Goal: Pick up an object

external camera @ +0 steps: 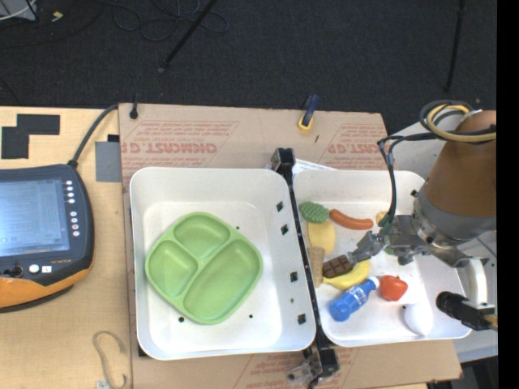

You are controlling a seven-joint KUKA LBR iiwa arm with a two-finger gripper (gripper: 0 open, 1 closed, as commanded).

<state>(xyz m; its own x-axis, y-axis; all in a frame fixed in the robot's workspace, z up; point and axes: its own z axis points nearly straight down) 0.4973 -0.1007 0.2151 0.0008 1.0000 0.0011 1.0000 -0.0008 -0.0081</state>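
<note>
Two white bins side by side on a cardboard-covered bench. Landmark: the black divider (296, 250) where the bins meet.

Left of the divider, the left bin (162, 189) holds a green sectioned plate (204, 267), lying flat, three compartments facing up.

Right of the divider, the right bin (357, 185) holds a cluster of toy food. Closest to the divider: a green leafy piece (314, 211) at the top, a pale yellow piece (323, 235) under it, a brown chocolate bar (336, 266) lower down. Farther from the divider: an orange-red sausage (351, 219), a banana (350, 275) touching the chocolate bar, a blue bottle (352, 298) just below the banana, a red pepper (392, 287) beside the bottle, a white object (418, 319) near the bin's lower corner.

Gripper (366, 245) low over the right bin, farther from the divider than the chocolate bar, just above the banana. Dark fingers point toward the divider; apart or together cannot be told at this angle. No object seen between them.

Far left of the divider, off the bins: a control tablet (40, 225) on the bench.
</note>
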